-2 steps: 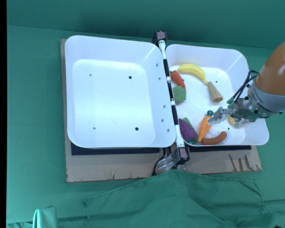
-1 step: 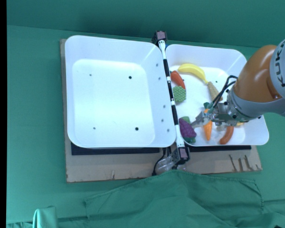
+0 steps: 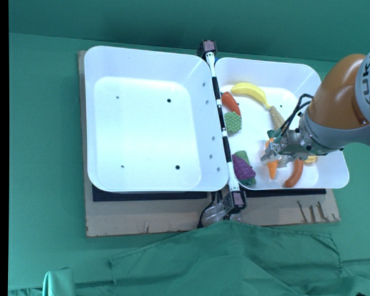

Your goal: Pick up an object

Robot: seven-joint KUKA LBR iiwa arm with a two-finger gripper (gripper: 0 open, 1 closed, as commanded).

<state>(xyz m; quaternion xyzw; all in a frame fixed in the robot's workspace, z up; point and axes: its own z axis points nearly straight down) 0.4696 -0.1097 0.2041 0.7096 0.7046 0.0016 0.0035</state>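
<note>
Objects to pick: small plastic toy foods lie in the right-hand shallow white bin, spread from its far wall to its near wall.
Banana: a curved yellow plastic banana lies near the far wall of that bin.
Red piece: a red-orange carrot-shaped toy sits just beside the banana, close to the bin's left wall.
Green piece: a knobbly green toy touches the red one on its near side.
Purple piece: a purple grape-like bunch with a green base lies by the near left corner of the bin.
Cone: a tan cone-shaped toy rests near the bin's middle, just beside the arm's wrist.
Orange pieces: a small orange carrot and a longer curved orange-red toy lie near the near wall, under the pincer.
Pincer: the grey two-finger pincer is low over the orange pieces; I cannot tell how its tips stand or whether anything is caught.
Left bin: the other shallow white bin stands alongside on the green desk.
</note>
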